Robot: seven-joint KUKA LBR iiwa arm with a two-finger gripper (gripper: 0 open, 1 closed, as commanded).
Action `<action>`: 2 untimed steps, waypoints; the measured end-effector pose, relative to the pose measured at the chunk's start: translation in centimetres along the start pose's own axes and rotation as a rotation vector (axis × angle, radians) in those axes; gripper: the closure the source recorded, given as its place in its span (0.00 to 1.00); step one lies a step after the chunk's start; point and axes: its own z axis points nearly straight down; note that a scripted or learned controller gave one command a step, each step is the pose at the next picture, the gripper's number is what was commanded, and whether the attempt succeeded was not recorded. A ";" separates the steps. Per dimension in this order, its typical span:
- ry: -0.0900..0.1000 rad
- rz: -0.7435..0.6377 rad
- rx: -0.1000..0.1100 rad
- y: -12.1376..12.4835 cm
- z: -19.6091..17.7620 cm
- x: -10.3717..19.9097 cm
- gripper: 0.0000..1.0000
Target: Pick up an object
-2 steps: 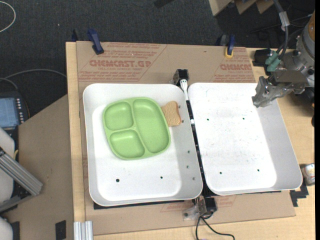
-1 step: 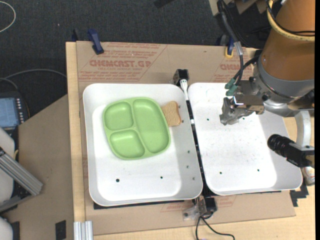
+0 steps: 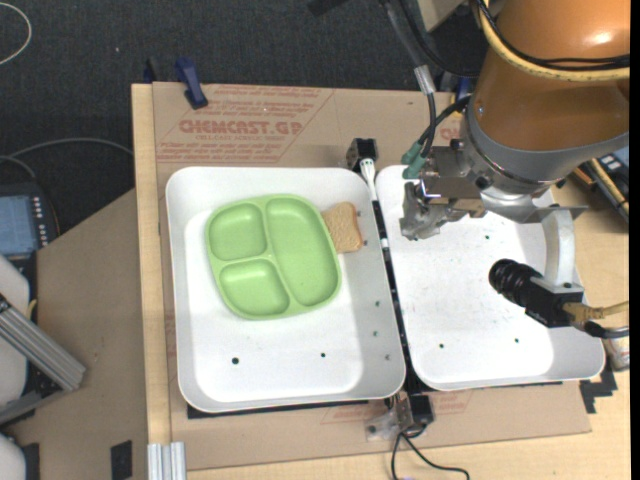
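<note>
A green divided plate [image 3: 272, 258] lies in the left white bin [image 3: 205, 368], toward its back. A small tan, cracker-like square [image 3: 344, 227] rests against the plate's right rim, close to the bin's right wall. My gripper [image 3: 416, 224] hangs over the back left corner of the right white bin [image 3: 470, 353], just right of the seam between the bins. It is a short way to the right of the tan square and apart from it. Nothing shows between its fingers.
The arm's large grey and orange body [image 3: 555, 58] covers the back right of the right bin. A brown cardboard sheet [image 3: 250, 118] lies under both bins. Cables run behind the bench and along its front edge.
</note>
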 end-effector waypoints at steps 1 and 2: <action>-0.002 0.013 -0.003 0.0 -4.5 -5.0 1.00; -0.001 0.002 0.007 0.0 -2.7 -0.8 1.00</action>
